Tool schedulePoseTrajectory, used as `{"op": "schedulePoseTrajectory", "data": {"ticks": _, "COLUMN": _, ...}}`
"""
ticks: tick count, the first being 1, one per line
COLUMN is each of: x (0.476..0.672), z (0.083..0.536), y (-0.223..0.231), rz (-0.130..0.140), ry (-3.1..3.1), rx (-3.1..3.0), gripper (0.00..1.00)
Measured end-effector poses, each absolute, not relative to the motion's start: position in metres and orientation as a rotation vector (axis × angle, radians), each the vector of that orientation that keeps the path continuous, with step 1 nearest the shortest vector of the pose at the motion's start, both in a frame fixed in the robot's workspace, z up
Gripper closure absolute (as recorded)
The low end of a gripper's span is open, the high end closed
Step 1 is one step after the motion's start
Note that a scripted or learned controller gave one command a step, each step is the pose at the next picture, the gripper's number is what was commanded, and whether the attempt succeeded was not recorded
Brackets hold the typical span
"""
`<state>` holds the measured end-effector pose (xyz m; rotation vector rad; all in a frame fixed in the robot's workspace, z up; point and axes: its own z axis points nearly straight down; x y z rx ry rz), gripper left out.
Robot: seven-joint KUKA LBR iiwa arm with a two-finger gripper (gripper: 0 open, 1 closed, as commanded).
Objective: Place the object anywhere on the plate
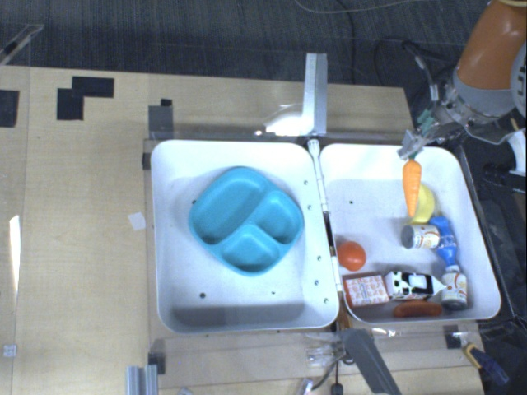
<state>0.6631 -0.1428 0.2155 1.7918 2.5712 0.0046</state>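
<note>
camera view:
Plate: the blue plate [247, 219] with its three compartments sits in the left bin [177, 303], and I see nothing resting on it.
Object: I take the carrot [411, 187] to be the piece in play; it lies in the right bin [362, 167], in the far right part, just below the arm's tip.
Pincer: the gripper [413, 142] hovers at the far rim of the right bin, just above the carrot's upper end. From here I cannot tell whether it is released or clenched, nor whether it touches the carrot at all.
Progress: by my reading the task is barely under way. No grasp is confirmed, and the lift, the carry across the divider and the set-down on the plate are all left.
Carrot axis: its long axis runs near vertical in this picture, from the far rim toward the near side, roughly parallel to the divider [323, 220].
Carrot heading: the lower end rests against a yellow item [423, 206]. Which end is the tapered tip I cannot tell.
Neighbours: a tomato [352, 255], a small can [420, 237] and a blue bottle [445, 235] lie nearer me in the same bin.
</note>
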Motion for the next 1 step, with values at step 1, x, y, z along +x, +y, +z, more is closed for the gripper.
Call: {"op": "schedulePoseTrajectory", "data": {"ticks": 1, "x": 0.6447, "z": 0.1512, "y": -0.0958, "rz": 0.004, "ry": 2.789, "rx": 1.434, "gripper": 1.0}}
